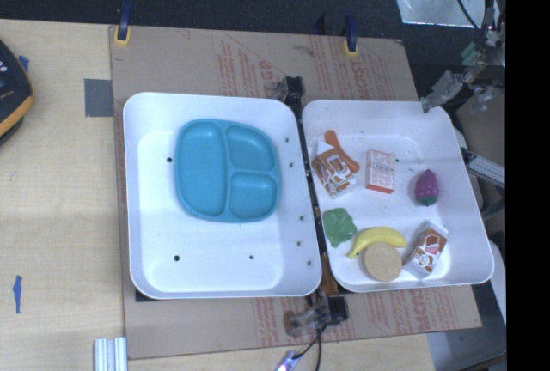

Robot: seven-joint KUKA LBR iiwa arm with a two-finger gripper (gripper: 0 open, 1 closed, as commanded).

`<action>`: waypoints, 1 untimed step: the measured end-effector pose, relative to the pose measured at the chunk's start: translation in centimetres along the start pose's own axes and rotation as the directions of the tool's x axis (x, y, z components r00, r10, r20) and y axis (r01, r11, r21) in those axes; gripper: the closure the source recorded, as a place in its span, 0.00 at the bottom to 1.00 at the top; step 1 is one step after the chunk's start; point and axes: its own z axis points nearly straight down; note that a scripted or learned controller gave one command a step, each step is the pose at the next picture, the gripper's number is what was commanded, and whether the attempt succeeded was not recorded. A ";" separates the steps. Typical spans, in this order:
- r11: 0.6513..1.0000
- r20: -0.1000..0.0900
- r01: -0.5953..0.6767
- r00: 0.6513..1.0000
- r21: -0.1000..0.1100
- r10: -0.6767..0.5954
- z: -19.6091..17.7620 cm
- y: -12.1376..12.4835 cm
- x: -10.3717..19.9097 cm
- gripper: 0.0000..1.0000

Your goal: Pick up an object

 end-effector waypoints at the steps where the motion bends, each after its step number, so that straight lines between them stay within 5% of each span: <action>1: 1.000 -0.001 0.003 1.000 0.003 -0.003 17.4 2.2 0.2 0.00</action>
